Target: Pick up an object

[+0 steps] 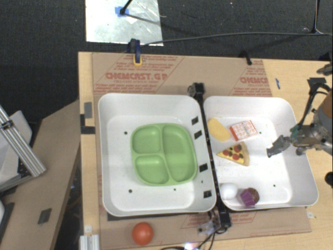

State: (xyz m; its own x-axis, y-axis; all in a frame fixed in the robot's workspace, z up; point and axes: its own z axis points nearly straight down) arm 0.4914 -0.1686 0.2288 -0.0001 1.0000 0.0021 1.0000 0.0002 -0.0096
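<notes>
Gripper (276, 148) over right bin (304, 191), near pizza slice (235, 153); finger spread unclear.

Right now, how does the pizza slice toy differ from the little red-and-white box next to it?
The pizza slice is a yellow wedge with red dots; the red-and-white box is rectangular. The pizza slice lies nearer the bin's middle, while the box lies above it in the view, beside the yellow oval piece. Both lie flat in the right bin, apart from each other.
</notes>
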